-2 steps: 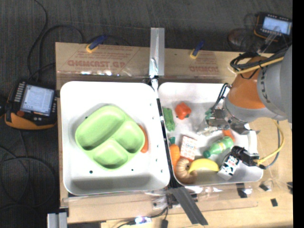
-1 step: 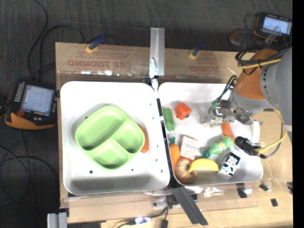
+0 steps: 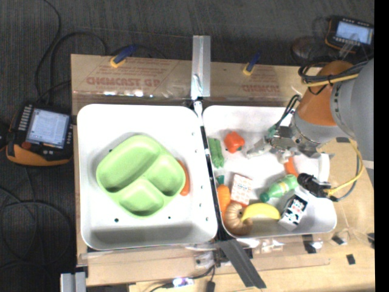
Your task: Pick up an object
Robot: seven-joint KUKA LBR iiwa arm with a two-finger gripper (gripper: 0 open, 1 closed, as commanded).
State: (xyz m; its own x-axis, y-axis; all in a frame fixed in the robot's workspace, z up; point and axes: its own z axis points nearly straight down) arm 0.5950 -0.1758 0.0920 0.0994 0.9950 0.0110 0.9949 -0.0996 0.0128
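Taking the right-hand white bin (image 3: 209, 163) as the landmark, its near edge holds a brown ring-shaped toy (image 3: 234, 216) in the near-left corner, with a yellow banana (image 3: 262, 211) just beside it and a small black-and-white box (image 3: 294, 210) toward the near-right corner. A little farther in lie an orange carrot-like piece (image 3: 223, 194) against the left wall, a white card with red print (image 3: 241, 188) next to it, and a green bottle (image 3: 278, 188) lying tilted toward the right. Farther still, a dark green piece (image 3: 216, 151) rests along the left wall and an orange-red toy (image 3: 234, 142) sits near the bin's far-left part. The jaws (image 3: 267, 145) hang over the far-right part of the bin, spread apart, with nothing between them; the orange-red toy lies to their left, apart from them, and the green bottle lies nearer the camera than they do. Left of this bin, the other white bin (image 3: 85, 163) carries a green divided tray (image 3: 141, 174). Both bins rest on the tabletop (image 3: 146, 78).
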